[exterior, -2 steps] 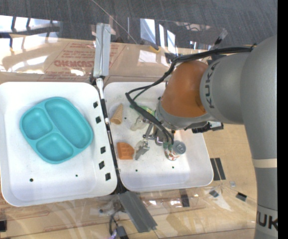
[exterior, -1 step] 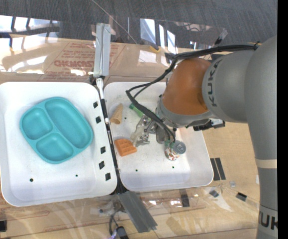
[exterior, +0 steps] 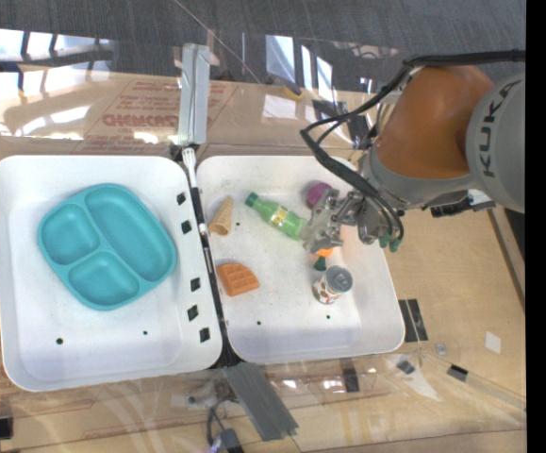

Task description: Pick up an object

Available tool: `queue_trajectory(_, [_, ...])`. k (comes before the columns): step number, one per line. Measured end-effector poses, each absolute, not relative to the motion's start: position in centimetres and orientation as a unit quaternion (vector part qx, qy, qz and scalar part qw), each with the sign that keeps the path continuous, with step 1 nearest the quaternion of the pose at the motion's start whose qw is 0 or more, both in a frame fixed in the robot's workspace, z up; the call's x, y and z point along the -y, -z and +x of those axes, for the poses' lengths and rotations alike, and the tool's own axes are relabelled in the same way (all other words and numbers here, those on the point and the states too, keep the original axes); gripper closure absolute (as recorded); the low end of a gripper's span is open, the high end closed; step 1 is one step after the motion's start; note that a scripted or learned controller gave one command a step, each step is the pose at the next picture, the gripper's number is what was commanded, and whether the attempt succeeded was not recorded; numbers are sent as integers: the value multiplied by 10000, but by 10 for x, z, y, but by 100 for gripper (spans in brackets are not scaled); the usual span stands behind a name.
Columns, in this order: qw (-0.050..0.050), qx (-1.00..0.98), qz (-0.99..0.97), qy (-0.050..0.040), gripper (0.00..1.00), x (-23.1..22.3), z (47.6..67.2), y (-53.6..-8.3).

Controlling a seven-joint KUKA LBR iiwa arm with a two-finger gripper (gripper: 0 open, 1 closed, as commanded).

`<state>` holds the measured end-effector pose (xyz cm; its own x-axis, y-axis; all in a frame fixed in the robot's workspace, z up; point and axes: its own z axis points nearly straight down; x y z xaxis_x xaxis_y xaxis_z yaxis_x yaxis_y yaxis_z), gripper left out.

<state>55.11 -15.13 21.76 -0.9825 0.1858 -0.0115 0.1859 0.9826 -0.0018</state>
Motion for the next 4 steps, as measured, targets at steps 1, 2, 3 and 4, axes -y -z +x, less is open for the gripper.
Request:
queue_trajectory(1, [30,-9707,2404,9,100,200,535,-291])
queue_trajectory(2, [29,-9020,4317,1,100,184,538,-381])
queue_trajectory(3, [15,-7874,6165,7,100,207,540,-427])
queue_trajectory(4, [-23,-8317,5553,16,100,184,508,-286])
